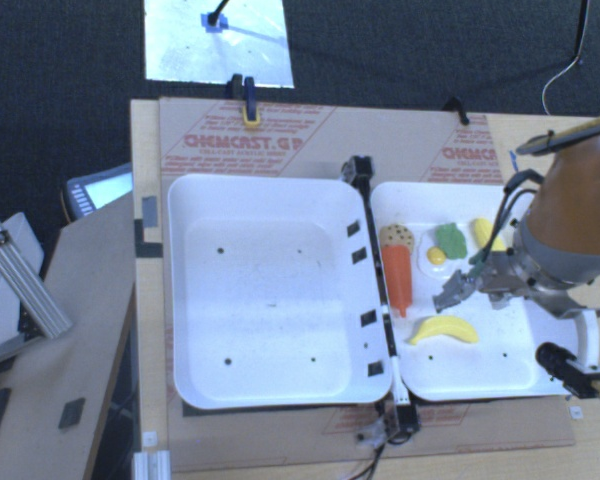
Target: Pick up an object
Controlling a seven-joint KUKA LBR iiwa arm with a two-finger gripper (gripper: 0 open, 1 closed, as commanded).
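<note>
- Approach step: the grey two-finger gripper (458, 290) hangs low in the right white bin (500, 383), just above the curved yellow plastic banana (444, 331)
- Whether it is open I cannot tell; nothing visibly held
- Next: settle onto the banana, beside the orange plastic carrot (398, 278)

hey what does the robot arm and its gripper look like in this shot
The arm is bulky and rounded, with a broad orange band above a grey wrist section. Dark cables loop along its near side. The gripper is a small grey metal piece with slim fingers. A white curved bracket with a black fitting hangs below the wrist.
</note>
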